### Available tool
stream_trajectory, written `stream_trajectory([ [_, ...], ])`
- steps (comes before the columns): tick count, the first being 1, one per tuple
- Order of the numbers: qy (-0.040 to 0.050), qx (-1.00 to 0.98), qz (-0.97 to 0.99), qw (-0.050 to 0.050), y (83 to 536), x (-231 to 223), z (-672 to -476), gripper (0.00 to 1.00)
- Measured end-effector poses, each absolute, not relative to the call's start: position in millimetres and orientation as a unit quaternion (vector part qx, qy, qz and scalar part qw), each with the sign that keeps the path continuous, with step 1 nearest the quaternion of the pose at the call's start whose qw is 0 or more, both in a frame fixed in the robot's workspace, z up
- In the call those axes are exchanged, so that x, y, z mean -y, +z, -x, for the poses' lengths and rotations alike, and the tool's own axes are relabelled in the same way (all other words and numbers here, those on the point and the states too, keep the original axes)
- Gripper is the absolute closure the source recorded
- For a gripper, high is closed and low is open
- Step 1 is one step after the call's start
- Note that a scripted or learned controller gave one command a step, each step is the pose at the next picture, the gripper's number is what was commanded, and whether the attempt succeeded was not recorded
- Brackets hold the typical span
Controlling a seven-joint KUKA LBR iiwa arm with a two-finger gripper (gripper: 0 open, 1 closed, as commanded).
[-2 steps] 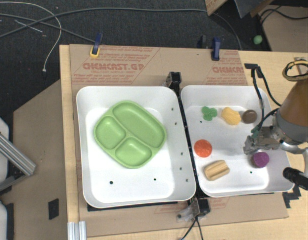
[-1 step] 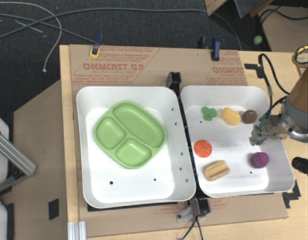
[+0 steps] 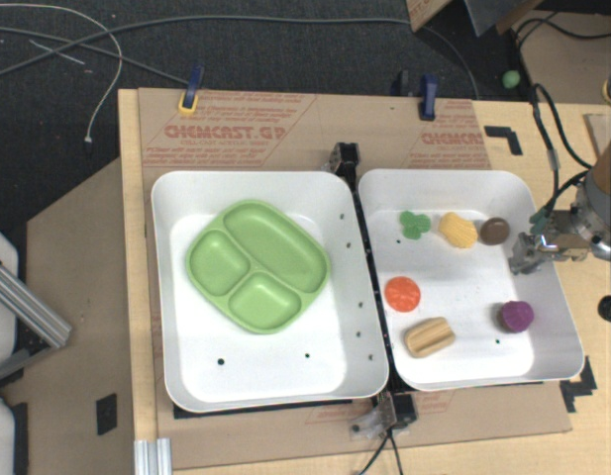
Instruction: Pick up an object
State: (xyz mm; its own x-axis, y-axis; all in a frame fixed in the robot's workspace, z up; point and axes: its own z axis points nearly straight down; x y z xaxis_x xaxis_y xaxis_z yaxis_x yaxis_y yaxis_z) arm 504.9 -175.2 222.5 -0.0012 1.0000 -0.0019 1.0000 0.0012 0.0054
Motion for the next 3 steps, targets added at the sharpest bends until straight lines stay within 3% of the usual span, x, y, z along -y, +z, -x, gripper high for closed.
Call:
stream_trajectory([
  [2, 0.0009, -0.709, -0.705, 0.000, 206.2, 73.9, -550.5, 1.00],
  [3, 0.0016, -0.709, -0.705, 0.001, 220.7, 24.9, -571.5, 1.00],
])
